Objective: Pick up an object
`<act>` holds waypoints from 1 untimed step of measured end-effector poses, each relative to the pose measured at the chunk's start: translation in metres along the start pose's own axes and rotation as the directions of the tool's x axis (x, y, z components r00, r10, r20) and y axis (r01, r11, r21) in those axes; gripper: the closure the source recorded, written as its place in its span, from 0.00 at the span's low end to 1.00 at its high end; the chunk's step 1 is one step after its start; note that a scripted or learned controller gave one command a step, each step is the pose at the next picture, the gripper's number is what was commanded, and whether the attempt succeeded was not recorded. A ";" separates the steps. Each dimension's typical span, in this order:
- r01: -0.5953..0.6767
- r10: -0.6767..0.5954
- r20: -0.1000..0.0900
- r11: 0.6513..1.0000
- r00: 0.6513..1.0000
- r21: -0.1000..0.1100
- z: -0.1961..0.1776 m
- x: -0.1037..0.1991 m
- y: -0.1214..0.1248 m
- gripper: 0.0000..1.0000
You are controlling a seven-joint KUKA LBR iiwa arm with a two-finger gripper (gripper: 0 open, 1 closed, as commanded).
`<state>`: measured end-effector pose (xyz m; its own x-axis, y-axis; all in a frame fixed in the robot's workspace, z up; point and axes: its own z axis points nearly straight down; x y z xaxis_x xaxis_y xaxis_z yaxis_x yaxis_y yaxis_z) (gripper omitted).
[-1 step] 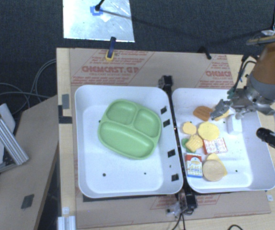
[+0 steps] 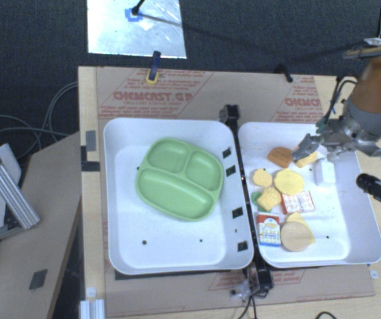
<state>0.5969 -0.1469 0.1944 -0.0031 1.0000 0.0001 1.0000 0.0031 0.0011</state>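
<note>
Red "CHEMCAST GP" print on the brown protective sheet under the bins, repeated at its right corner

Bins smooth glossy white plastic; green divided plate matt plastic; board under bins printed cardboard-like; floor sheet shiny, metallic.

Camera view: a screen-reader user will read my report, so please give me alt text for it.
A grey and orange robot arm reaches from the right, its gripper low over a right bin of small toy foods. The left bin beside it holds a green divided plate.
</note>
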 end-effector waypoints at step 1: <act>-0.001 0.001 0.000 1.000 1.000 0.003 0.062 0.003 0.002 0.00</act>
<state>0.5989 -0.1440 0.1323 -0.0024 1.0000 0.0004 1.0000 0.0024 -0.0019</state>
